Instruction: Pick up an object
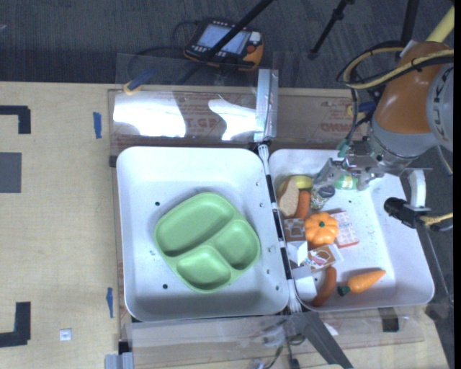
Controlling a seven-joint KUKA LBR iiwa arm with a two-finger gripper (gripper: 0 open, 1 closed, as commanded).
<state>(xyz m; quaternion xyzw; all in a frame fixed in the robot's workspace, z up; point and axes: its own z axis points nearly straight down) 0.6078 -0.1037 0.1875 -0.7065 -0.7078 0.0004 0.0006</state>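
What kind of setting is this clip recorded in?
Most likely a robotics lab's bin-picking bench: a wooden bench bearing two white bins, toy food such as a small pumpkin, and tripod legs on carpet behind.

Left bin (137, 216) holding a green divided plate (207, 240). Right bin (403, 274) holding bread (289, 196), a small pumpkin (321, 228), a carrot (366, 279) and a sausage (325, 286). Gripper (330, 186) low over the bin's far left corner.

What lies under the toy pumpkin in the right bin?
The pumpkin rests on flat printed cards that stick out beside it on the floor of the right bin. The part of the cards directly beneath the pumpkin is covered, so their print there cannot be seen.
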